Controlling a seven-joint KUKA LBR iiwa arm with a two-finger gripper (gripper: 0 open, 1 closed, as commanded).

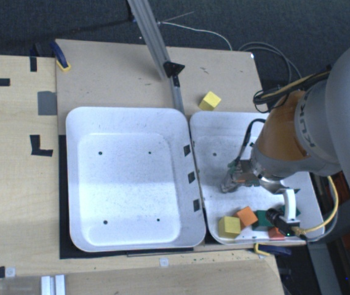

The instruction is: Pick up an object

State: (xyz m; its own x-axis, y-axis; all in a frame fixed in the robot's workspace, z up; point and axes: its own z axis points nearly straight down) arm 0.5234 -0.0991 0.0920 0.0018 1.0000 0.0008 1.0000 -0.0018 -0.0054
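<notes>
- My pincer (231,182) is down inside the right bin (214,128), close to the bin's floor, near the middle of the bin
- I cannot tell if the pincer is open or shut, because it looks small and dark from here and the arm covers part of it
- I see nothing held in it
- The grey arm (322,121) comes in from the right, and its orange band (282,134) sits just above the wrist, over the right bin
- The things I could pick up lie in the near corner of the right bin, below the pincer and apart from it
- There is a yellow block (229,226) there, close to the front wall
- An orange block (246,216) sits just beside the yellow one, on its right, and looks tilted
- A green thing (263,219) lies next to the orange block, and a small red thing (277,232) is by the front rim
- Another yellow cube (210,101) rests on the bench outside the bins, just behind the right bin
- The left bin (128,177) stands right beside the right bin, and their walls touch
- A grey pole (153,32) leans across the bench behind the bins
</notes>
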